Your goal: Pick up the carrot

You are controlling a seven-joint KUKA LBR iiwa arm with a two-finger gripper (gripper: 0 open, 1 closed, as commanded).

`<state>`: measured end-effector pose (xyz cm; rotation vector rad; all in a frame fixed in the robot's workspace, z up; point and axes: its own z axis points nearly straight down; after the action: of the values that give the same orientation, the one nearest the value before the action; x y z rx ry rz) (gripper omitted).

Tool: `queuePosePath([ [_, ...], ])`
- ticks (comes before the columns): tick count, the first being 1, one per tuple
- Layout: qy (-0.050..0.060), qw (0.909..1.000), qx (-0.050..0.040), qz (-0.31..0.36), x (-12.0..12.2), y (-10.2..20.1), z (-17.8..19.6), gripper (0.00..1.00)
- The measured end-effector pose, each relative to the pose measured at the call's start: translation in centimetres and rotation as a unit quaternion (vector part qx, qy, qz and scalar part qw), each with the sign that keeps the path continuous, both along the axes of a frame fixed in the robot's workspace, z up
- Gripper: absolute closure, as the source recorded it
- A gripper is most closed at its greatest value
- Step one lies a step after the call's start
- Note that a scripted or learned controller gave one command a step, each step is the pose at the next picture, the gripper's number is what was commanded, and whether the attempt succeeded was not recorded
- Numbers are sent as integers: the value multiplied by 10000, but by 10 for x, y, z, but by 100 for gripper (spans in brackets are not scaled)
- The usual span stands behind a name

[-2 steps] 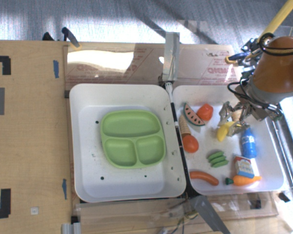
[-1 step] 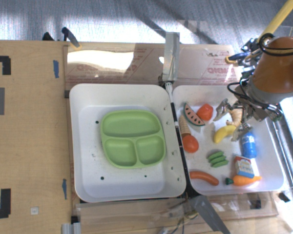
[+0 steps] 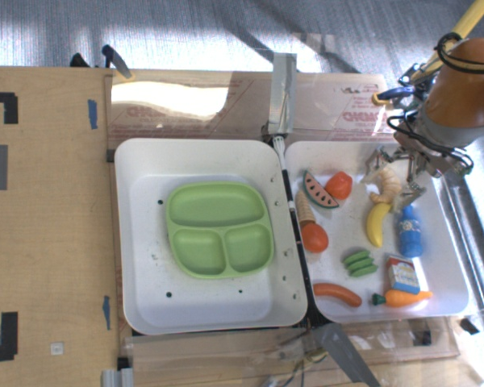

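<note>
Carrot [image 3: 403, 298] beside labelled carton [image 3: 402, 275]

A single fixed camera sits above the bench and looks down at a slant. It takes in both white bins side by side: the left bin [image 3: 145, 216] near the middle of the frame, the right bin [image 3: 452, 240] toward the right edge. The arm [image 3: 460, 87] enters from the upper right. The far edge of the bench lies along the top.

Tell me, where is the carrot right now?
The carrot lies in the right bin's near right corner, just below a small carton and right of the sausage.
</note>
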<state>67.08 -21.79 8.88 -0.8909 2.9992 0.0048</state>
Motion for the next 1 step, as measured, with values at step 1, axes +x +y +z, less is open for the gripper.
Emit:
queuePosePath([
  [1, -82, 9942, -88, 1069, -25, -6, 193, 0],
])
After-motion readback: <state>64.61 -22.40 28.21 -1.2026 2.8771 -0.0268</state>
